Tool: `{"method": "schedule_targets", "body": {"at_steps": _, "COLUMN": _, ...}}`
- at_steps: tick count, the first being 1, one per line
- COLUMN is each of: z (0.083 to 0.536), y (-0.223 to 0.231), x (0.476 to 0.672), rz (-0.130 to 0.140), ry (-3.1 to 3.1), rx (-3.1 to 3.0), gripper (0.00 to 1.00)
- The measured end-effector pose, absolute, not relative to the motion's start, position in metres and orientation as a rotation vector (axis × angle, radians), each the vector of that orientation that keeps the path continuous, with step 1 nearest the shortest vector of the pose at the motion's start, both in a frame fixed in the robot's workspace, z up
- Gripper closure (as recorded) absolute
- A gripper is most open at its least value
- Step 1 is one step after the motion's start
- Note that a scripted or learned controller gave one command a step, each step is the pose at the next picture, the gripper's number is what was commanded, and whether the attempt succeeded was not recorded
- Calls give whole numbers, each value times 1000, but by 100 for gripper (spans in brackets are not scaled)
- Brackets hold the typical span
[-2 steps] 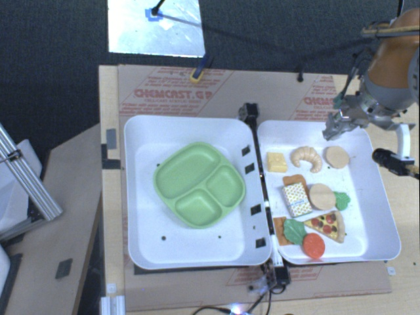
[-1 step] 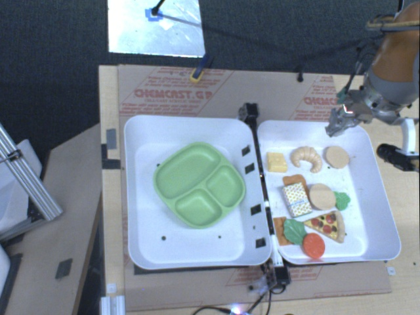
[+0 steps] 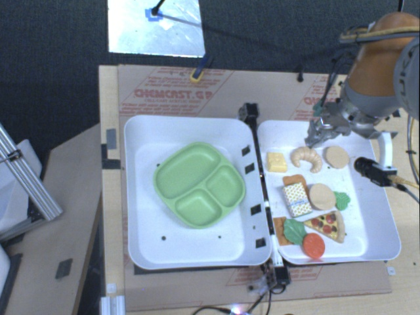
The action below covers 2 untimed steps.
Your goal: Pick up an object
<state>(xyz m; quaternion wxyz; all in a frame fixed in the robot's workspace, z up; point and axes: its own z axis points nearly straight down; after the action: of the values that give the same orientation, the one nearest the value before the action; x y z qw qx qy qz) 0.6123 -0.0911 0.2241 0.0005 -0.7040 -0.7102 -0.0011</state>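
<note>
The right bin [image 3: 387, 235] holds several toy foods. A tan croissant [image 3: 308, 157] lies near its far side, with a yellow cheese block [image 3: 277, 161] to its left and a round tan cookie [image 3: 336, 157] to its right. My gripper [image 3: 319, 134] hangs just above and behind the croissant, at the far end of the right bin, with nothing visible between its fingers. Lower down lie a patterned cracker box [image 3: 296, 198], a round bun [image 3: 322, 196], broccoli [image 3: 341, 200], a pizza slice [image 3: 328, 226], a green leaf [image 3: 294, 229] and a red tomato [image 3: 314, 246].
The left bin [image 3: 141, 241] holds a green divided plate [image 3: 199, 185]. A black divider with clips [image 3: 258, 176] runs between the bins. A black cylinder [image 3: 367, 168] on the arm overhangs the right bin's right side. A shiny metal sheet [image 3: 155, 17] lies beyond the bench.
</note>
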Motion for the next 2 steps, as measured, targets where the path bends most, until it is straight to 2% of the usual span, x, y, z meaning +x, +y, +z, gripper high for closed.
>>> {"method": "schedule_targets", "body": {"at_steps": 1, "z": 217, "y": -75, "x": 610, "rz": -2, "ry": -2229, "rx": -2215, "gripper": 100}}
{"method": "schedule_targets", "body": {"at_steps": 2, "z": 231, "y": -71, "x": 610, "rz": -4, "ry": -2230, "rx": -2216, "gripper": 100}}
